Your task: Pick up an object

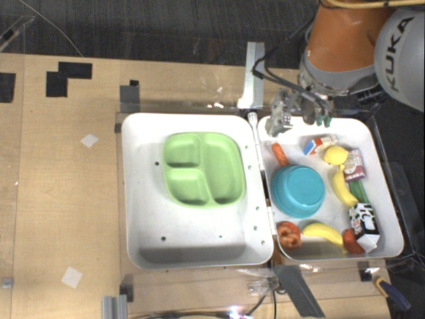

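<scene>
Poised with fingers apart and empty over the right bin's (pixel 382 153) far left corner, gripper (pixel 297 117) apparently at the approach step, needing descent onto nearby toys: orange carrot (pixel 279 153), blue bowl (pixel 299 190), lemon (pixel 335 155).

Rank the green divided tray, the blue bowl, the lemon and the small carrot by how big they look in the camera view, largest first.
1. green divided tray
2. blue bowl
3. lemon and small carrot: too close to rank; the lemon looks rounder, the carrot longer and thinner.
</scene>
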